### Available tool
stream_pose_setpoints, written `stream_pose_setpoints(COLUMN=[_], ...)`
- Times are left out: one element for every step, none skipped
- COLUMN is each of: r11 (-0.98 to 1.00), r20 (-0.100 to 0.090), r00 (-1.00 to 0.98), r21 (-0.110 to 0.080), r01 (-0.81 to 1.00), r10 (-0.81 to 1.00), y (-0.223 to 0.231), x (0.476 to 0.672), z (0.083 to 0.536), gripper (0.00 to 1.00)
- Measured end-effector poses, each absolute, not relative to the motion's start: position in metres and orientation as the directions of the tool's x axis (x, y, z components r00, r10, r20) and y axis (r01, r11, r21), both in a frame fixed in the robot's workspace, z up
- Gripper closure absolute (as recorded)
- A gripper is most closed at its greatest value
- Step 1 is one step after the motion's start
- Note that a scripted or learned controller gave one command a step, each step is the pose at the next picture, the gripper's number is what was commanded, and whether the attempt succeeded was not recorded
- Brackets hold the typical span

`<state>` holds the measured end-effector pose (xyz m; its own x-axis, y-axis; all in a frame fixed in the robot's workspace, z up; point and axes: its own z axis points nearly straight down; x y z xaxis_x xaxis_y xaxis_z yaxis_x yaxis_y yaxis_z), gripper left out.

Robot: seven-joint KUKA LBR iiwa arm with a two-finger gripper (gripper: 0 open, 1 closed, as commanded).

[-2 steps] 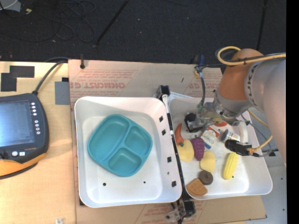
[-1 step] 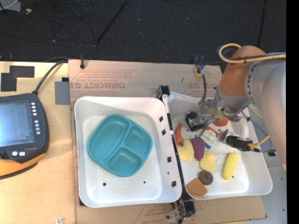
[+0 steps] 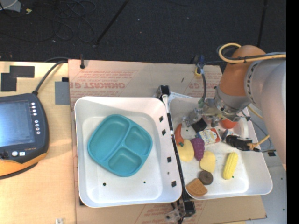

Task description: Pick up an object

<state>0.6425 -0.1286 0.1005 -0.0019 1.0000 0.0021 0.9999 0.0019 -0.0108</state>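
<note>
gripper (image 3: 200, 123) is being held low in right bin (image 3: 261, 181) | finger state cannot be told | purple toy (image 3: 198, 147) is lying just below it, long axis near-vertical

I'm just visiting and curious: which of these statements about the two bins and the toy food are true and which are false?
1. The teal divided plate lies in the left bin. True.
2. The corn cob lies in the left bin. False: it lies in the right bin, near its right side.
3. The end effector is over the right bin. True.
4. The purple toy rests on the teal divided plate. False: it lies in the right bin among the other toy food.
</note>
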Motion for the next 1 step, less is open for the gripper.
stream_pose_setpoints(r11=[0.003], r20=[0.003], r00=[-0.003], r21=[-0.018], r01=[1.000], r10=[1.000], y=[-0.1287], x=[0.6418], z=[0.1060], gripper=[1.00])
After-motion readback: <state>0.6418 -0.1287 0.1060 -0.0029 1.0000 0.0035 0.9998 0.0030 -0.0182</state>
